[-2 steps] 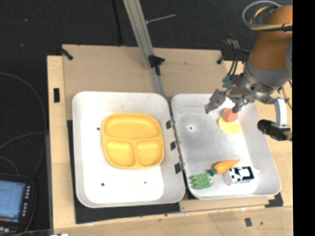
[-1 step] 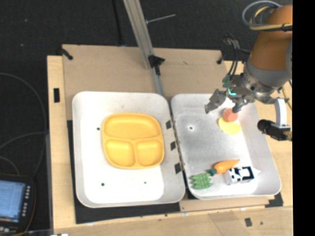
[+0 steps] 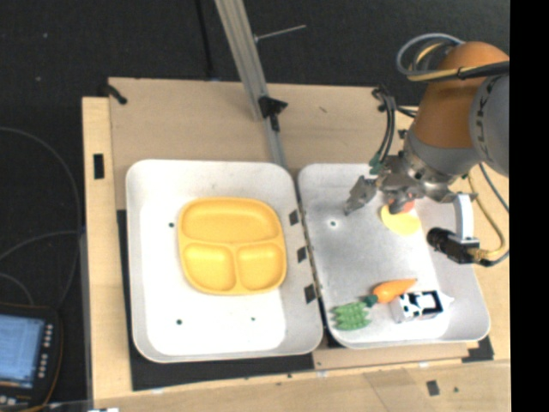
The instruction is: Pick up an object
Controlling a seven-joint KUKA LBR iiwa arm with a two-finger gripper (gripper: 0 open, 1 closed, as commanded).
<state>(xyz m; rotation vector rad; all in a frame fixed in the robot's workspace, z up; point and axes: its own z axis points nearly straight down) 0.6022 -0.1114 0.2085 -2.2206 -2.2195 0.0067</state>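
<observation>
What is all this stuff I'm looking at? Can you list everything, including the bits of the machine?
Bench: one, light wood, under everything.
Left bin: one, white, shallow, left half of bench.
Right bin: one, white, shallow, beside the left bin.
Divided plate: one, yellow, three compartments, in the left bin.
Toy carrot: one, orange with a green leafy top, near the right bin's front edge.
Small box: one, black and white, right of the carrot.
Yellow object: one, pale yellow, rounded, right bin, under the end effector.
Metal post: one, grey, slanting over the bench's back.
Tablet: one, blue screen, lower left, off the bench.
Arm: one, grey with orange band, from the right.
End effector: one, grey, over the right bin.
</observation>
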